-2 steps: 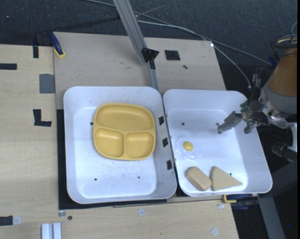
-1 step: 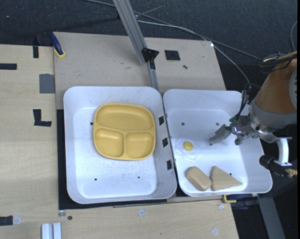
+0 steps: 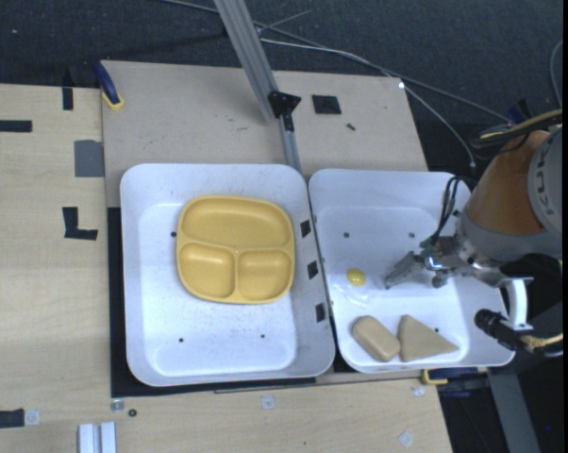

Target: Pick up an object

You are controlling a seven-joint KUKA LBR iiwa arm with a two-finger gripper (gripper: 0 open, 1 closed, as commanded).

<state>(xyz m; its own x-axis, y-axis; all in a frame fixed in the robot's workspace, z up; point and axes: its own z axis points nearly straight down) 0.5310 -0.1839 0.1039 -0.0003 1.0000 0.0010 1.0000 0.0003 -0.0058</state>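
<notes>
In the right bin (image 3: pixel 388 192) a small yellow piece (image 3: pixel 356 276) lies near the left wall. Two tan objects rest by the front wall: a rounded loaf shape (image 3: pixel 375 338) and a wedge shape (image 3: pixel 426 340), side by side and touching. My gripper (image 3: pixel 400 272) hangs low over the middle of this bin, pointing left, a short way to the right of the yellow piece and above the tan wedge. Nothing shows in its grasp. The grey arm with its orange band (image 3: pixel 506 196) comes in from the right.
The left bin (image 3: pixel 142 253) holds a yellow divided plate (image 3: pixel 235 249). A metal pole (image 3: pixel 256 55) slants down to the divider between the bins. Cables run along the dark floor at the upper right.
</notes>
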